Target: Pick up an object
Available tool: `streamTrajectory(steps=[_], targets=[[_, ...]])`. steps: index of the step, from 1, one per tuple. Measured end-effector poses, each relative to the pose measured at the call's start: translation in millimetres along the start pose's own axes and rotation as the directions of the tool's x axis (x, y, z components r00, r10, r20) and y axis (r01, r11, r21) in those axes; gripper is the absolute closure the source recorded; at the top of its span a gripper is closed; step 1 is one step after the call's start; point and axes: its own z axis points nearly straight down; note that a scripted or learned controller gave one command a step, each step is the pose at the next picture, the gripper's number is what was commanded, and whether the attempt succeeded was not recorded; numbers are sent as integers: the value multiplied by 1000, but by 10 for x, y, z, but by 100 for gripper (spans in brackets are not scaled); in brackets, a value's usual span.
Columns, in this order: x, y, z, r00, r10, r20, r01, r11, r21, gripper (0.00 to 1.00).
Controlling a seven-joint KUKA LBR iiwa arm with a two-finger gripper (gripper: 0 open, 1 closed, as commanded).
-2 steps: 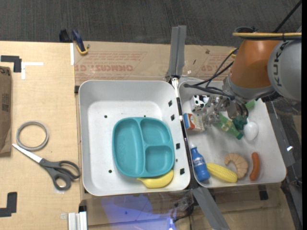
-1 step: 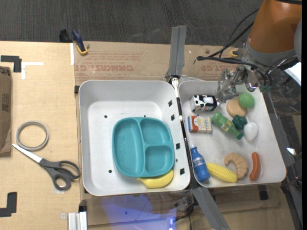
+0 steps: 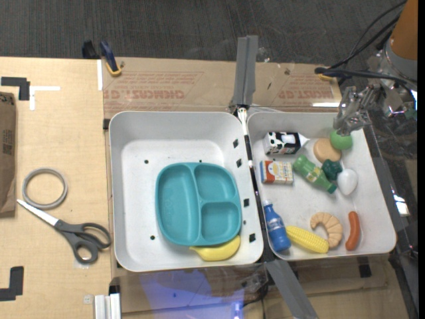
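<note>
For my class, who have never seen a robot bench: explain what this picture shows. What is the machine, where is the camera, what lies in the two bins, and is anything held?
One camera looks down at a slant on a bench. The machine is a robot arm reaching in from the right; its end effector hangs over the right bin, just above a small green ball. Whether it grips the ball cannot be told.

The right bin holds toy food: a milk carton, a small box, a green bottle, a white egg, a blue bottle, a corn cob, a croissant and a sausage. The left bin holds a teal divided plate and a banana. Scissors and a tape roll lie outside.
</note>
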Motion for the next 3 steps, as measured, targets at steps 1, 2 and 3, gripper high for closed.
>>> streamTrajectory(steps=[1,2,3], targets=[[0,3,3,1000,0,0,0,1000,0,0],[-274,-87,932,997,81,-4,-81,997,-2,0],[157,-586,1753,1000,22,7,-22,1000,2,0]])
